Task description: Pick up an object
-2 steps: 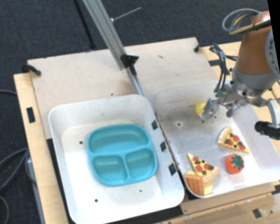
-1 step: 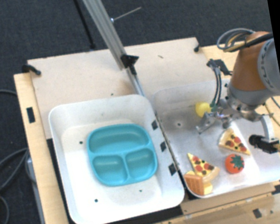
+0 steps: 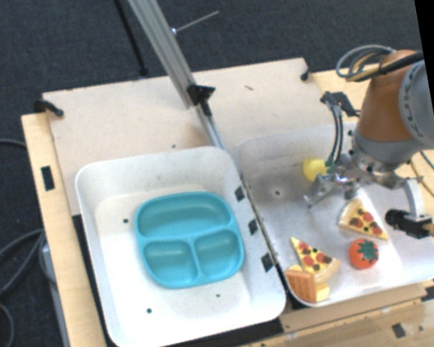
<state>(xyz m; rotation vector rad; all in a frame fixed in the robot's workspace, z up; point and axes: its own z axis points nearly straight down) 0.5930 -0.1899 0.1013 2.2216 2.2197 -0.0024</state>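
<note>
— Camera view, left bin (image 3: 107,254)? 
— Glossy teal divided tray (image 3: 188,238). 
— Right bin (image 3: 271,171)? 
— Wedge-shaped pizza slice (image 3: 312,264), small round yellow ball (image 3: 313,168) beside the gripper (image 3: 325,185), second slice (image 3: 362,220), red tomato (image 3: 363,254). 
— Claw? 
— Cannot tell.

- Pale wooden worktop (image 3: 124,118), set on dark carpet, bare along the far side.
- Left white bin (image 3: 103,188) resting on the worktop, holding a teal divided tray (image 3: 188,238).
- Right white bin (image 3: 270,167) just beside it, rims touching, holding a yellow ball (image 3: 313,168), two pizza slices (image 3: 312,258) (image 3: 363,221) and a red tomato (image 3: 363,254).
- Slanted metal rail (image 3: 164,45) fixed at the far middle.
</note>
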